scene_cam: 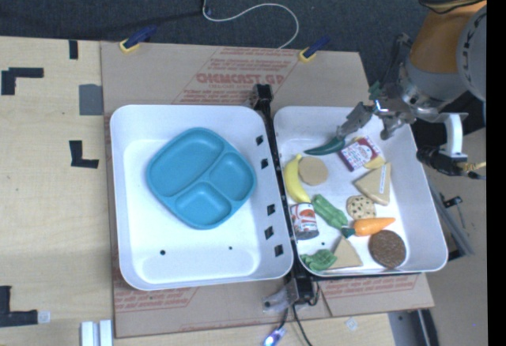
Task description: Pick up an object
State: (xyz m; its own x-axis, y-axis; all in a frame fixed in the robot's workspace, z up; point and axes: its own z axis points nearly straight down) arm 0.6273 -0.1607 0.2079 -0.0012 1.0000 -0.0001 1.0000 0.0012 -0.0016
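Hovering above the red packet (358, 153), your gripper (368, 122) has fingers spread apart, clamping nothing; the whole pick remains.

Wooden bench (47, 178), cardboard sheet (229, 76), 2 white bins (130, 127)

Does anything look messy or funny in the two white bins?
Nothing looks spilled or broken. The toy food, such as the banana, carrot and cookie, lies jumbled in the right bin. The blue plate sits slightly turned in the left bin. The pincer is above the right bin's far side.
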